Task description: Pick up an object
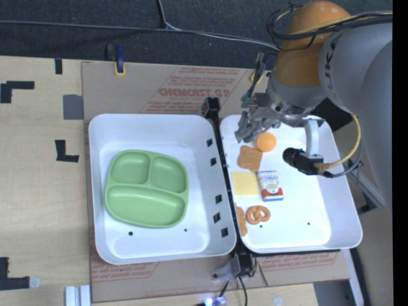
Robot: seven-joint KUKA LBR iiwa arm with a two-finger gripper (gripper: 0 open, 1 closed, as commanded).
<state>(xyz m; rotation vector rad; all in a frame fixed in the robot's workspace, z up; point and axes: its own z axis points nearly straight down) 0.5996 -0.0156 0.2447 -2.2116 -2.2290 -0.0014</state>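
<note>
Hand (250, 130) sits low at the right bin's (331, 231) far left corner, just beside the orange ball (266, 141); I cannot tell its grip. That bin also holds a brown wafer (250, 159), yellow slice (244, 183), small carton (270, 185) and pretzel (257, 215). Left bin (102, 132) contains a green divided plate (146, 188). My arm (344, 50) reaches in from the right.

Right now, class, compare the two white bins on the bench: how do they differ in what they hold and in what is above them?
The left bin holds one large thing, a green divided plate; the right bin holds several small ones: an orange ball, a yellow slice, a small carton and a pretzel. The gripper hangs over the right bin, not the left. Both are shallow, white and side by side.
</note>
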